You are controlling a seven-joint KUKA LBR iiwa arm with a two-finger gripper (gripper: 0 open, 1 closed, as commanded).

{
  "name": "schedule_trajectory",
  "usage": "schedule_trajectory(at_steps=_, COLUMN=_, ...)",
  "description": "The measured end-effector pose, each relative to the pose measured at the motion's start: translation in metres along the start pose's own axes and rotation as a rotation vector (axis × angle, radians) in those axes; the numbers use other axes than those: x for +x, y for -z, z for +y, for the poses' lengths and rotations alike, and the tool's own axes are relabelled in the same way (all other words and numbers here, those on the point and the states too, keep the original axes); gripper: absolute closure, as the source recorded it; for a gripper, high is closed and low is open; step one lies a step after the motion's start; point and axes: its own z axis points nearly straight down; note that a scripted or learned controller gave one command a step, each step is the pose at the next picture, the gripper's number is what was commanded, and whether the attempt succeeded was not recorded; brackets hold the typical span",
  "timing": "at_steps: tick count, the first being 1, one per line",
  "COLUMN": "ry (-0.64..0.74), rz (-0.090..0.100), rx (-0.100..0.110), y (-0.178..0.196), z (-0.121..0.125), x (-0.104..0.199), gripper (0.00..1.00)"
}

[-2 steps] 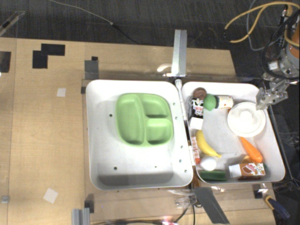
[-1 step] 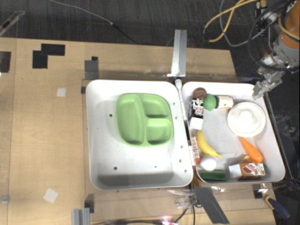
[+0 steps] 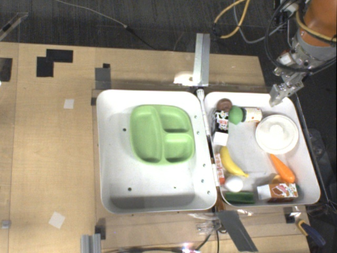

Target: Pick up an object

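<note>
Nearest the camera, along the bottom rim of the right bin (image 3: 308, 191), lie a dark green cucumber (image 3: 241, 197) and a brown carton (image 3: 279, 192), the carton at 3 o'clock from the cucumber. Up at the bin's 1 o'clock corner hangs the gripper (image 3: 279, 94), just above the rim, with nothing between its fingers; whether they are apart or together cannot be told from this slant. From there toward 6 o'clock sits a round white bowl (image 3: 277, 133), and at its 5 o'clock an orange carrot (image 3: 283, 168) lies slanted, its lower end close to the carton. At 9 o'clock from the bowl a bottle with a green cap (image 3: 244, 114) lies on its side, and just beside that, further to 9 o'clock, stands a small black-and-white carton (image 3: 221, 121) with a brown rounded thing (image 3: 224, 104) at its 12 o'clock. A yellow banana (image 3: 231, 162) lies at 7 o'clock from the bowl, near the bin's left wall, with a small white round piece (image 3: 234, 184) just below it. Across the divider, the left bin (image 3: 113, 141) holds a green divided tray (image 3: 161, 134), set toward its upper middle. Both bins rest on the wooden table (image 3: 47, 157), and above the wrist the arm's orange band (image 3: 320, 9) shows at the 1 o'clock edge, among yellow and black cables (image 3: 247, 4).
</note>
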Motion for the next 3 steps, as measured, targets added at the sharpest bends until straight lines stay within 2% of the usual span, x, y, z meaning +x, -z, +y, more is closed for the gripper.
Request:
schedule_trajectory(at_steps=1, ry=-0.007, rz=-0.005, rx=-0.006, y=-0.044, z=-0.019, x=-0.077, gripper=1.00)
schedule_trajectory(at_steps=2, ry=-0.014, rz=-0.003, rx=0.003, y=-0.030, z=-0.021, x=-0.074, gripper=1.00)
schedule_trajectory(at_steps=3, ry=0.279, rz=0.000, rx=-0.004, y=-0.026, z=-0.011, x=-0.040, gripper=1.00)
